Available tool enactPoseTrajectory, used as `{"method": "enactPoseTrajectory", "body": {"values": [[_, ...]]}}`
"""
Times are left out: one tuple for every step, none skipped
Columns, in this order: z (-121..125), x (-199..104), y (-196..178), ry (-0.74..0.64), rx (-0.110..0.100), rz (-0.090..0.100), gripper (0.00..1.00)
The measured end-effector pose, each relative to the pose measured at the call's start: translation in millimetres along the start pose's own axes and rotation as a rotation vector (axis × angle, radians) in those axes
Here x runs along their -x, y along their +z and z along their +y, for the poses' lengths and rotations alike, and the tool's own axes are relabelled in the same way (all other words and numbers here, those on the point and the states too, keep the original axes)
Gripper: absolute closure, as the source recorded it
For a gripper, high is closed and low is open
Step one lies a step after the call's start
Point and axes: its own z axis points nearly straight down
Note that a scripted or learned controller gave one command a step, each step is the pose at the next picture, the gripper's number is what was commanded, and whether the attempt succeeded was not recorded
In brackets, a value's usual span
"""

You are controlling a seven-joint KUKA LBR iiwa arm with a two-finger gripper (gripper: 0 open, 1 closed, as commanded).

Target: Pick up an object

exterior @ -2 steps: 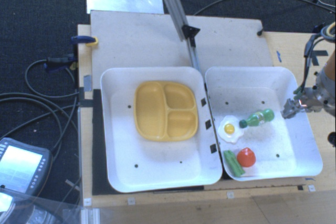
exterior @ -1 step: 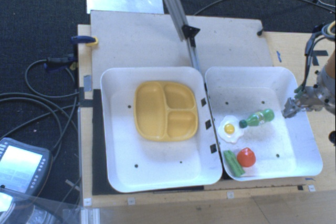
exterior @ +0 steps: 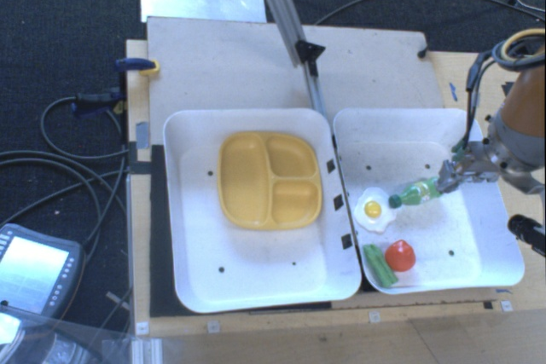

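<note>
My gripper [exterior: 447, 181] reaches into the right bin [exterior: 478, 268] from the right, near the bin's middle. A small clear green bottle [exterior: 416, 193] with a dark green cap lies slanted. Its cap points down-left and its far end sits between my fingers, which are shut on it. A toy fried egg [exterior: 373, 210] lies just left of the cap. A red toy [exterior: 399, 255] and a green stick-shaped toy [exterior: 380, 265] rest near the bin's front left corner.
The left bin [exterior: 196, 268] holds a yellow divided plate [exterior: 270, 180]. A grey pole [exterior: 286, 8] slants down to the ridge between the bins. Cables and a teach pendant [exterior: 30, 264] lie on the floor at left.
</note>
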Motion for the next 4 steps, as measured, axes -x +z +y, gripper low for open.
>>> {"method": "enactPoseTrajectory", "body": {"values": [[-3, -55, -15, -0.002, 0.002, 0.001, 1.00], [-9, -116, -11, -0.002, -0.001, 0.002, 1.00], [-17, -164, -7, -0.001, -0.002, 0.001, 1.00], [-31, -209, -9, -0.001, -0.002, 0.002, 1.00]]}}
